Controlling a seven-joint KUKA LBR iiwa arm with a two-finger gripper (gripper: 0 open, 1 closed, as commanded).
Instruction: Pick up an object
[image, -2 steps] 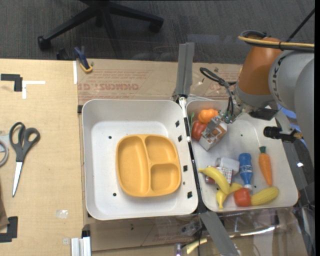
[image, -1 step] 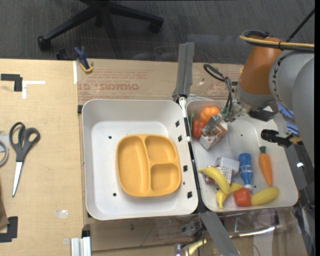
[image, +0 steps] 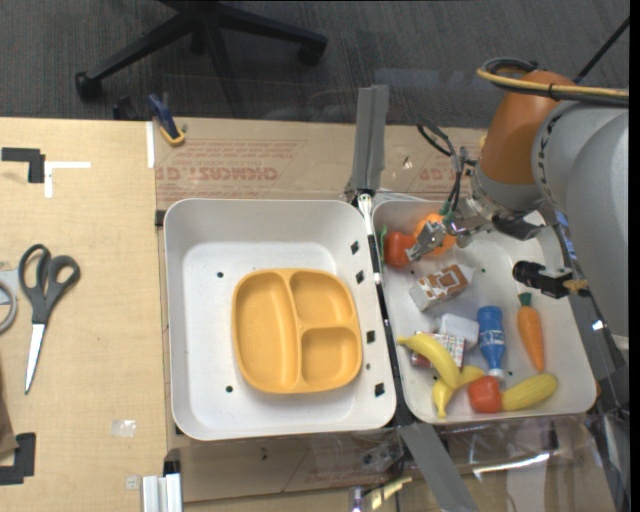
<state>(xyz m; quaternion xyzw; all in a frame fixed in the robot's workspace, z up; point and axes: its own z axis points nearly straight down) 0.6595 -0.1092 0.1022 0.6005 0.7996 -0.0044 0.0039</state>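
My gripper (image: 432, 238) hangs low over the far left part of the right bin (image: 575, 400). It is right against a small orange object (image: 435, 221), which it partly covers. A red round item (image: 397, 248) lies just to its left, by the bin wall. A brown and white box (image: 441, 285) sits just in front of the gripper. Whether the orange object is held is unclear.
Nearer the front, the right bin holds a blue bottle (image: 489, 338), a carrot (image: 530, 336), a banana (image: 437, 358), a white packet (image: 458, 328), a red fruit (image: 485, 394) and a yellow fruit (image: 528, 392). The left bin (image: 190, 300) holds a yellow divided plate (image: 297, 329). Scissors (image: 42, 290) lie on the bench.
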